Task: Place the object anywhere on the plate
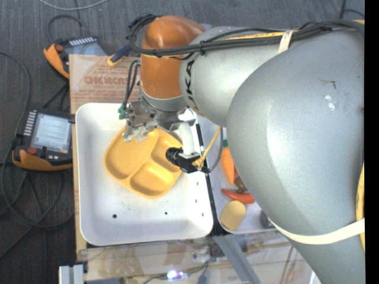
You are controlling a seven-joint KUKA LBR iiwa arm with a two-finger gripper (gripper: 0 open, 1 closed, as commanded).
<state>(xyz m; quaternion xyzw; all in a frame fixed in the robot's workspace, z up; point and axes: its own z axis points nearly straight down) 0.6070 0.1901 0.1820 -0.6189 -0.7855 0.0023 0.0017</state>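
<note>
Camera view from above the bench puts the plate (142,164), a yellow one moulded into sections, in the left bin (95,218), a little above and right of the bin's middle. Nothing that I can make out lies on its bare sections. Which object is meant I can't say for sure; nothing shows in the gripper, and the likely candidates lie in the right bin (251,225): a carrot (227,164) along its left side, a red piece (238,196) just below that, and a pale round thing (232,215) nearer the lower edge. The arm covers most of that bin.

The gripper (137,129) sits at the plate's upper edge, in the upper middle of the frame, under the orange band (169,55). Whether it is wide or narrow I cannot tell from here; the metal parts bunch together and the wrist hides much of them. A black fitting (180,158) with a yellow cable hangs off the wrist over the plate's right side.

My judgement is that the placing is not yet done: the plate looks bare where it can be seen, though the part under the wrist is hidden. If the gripper carries something small, it is already in the right spot to let go. If not, a pick from the right bin is still to come.
</note>
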